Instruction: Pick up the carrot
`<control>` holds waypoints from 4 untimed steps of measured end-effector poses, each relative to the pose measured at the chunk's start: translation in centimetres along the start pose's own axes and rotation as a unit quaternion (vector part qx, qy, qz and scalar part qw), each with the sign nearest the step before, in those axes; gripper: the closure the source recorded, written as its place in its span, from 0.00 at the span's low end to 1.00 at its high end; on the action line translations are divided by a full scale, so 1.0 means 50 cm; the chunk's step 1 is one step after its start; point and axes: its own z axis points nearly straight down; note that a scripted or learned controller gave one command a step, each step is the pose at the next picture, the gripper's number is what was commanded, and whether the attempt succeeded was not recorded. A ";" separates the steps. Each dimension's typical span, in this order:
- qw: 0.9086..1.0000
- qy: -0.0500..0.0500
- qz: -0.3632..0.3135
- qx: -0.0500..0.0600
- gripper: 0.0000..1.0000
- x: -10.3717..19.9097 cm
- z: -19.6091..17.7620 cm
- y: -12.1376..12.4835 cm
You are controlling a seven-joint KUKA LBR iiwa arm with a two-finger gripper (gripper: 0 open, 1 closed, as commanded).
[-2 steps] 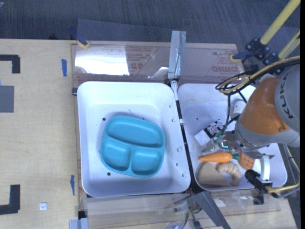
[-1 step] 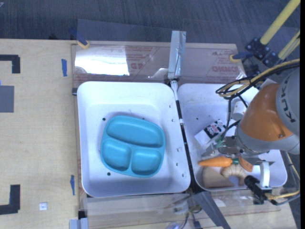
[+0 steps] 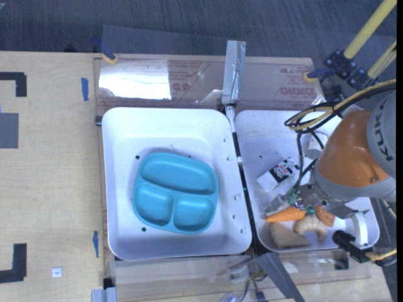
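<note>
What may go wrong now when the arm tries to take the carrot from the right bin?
1. The carrot lies tight against a beige food piece, so the gripper may catch that instead.
2. The carrot sits near the right bin's front wall, leaving little room to descend.

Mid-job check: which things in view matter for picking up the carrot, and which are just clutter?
For the job:
- carrot, lying in the right bin
- gripper, low over the pile next to the carrot

Just lying about:
- blue divided plate in the left bin
- tan bread-like piece
- beige knobbly item
- small black-and-white item
</note>
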 end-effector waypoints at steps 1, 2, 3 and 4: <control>1.000 -0.001 0.001 -0.004 1.00 -0.001 -0.023 0.005; 1.000 -0.001 0.001 -0.003 0.00 0.000 -0.021 0.003; 0.991 0.001 -0.135 0.001 0.00 -0.002 0.000 -0.002; 0.996 0.001 0.093 0.000 0.00 -0.030 0.001 -0.006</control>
